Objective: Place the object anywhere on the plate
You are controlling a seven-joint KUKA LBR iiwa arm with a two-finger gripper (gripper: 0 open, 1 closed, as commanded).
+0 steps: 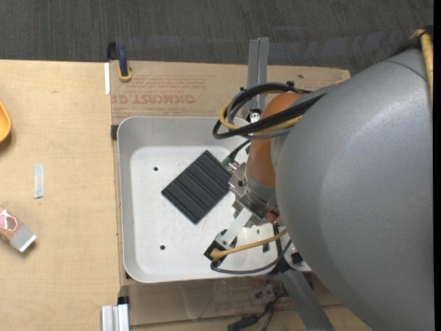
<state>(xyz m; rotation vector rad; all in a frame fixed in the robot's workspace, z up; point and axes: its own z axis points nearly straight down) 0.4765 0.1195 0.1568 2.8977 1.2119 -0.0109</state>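
**Tool low at the plate's right corner, grip unreadable**

The only writing I can pick out is red print on the cardboard sheet [165,92] behind the white bin [125,205]. It lies upside down from my camera. The large line looks like "CHEMCAST", and the smaller lines under it are too fine to read. A small packet [15,230] on the tabletop [62,267] off to the left has a reddish patch on it, but I can make out no lettering.

The arm [365,185] comes in from the right, and its grey shell hides the bin's right side. The orange band [265,150] sits just above the wrist, which points steeply down into the bin. The tool [238,185] is low over the bin floor, just beside the right corner of the black ribbed plate [196,186]. I cannot tell whether it touches that corner. I also cannot tell whether the tool is apart or together, because the wrist covers it.

The plate lies flat in the middle of the bin, turned diagonally, with bare white floor on its left and below it.
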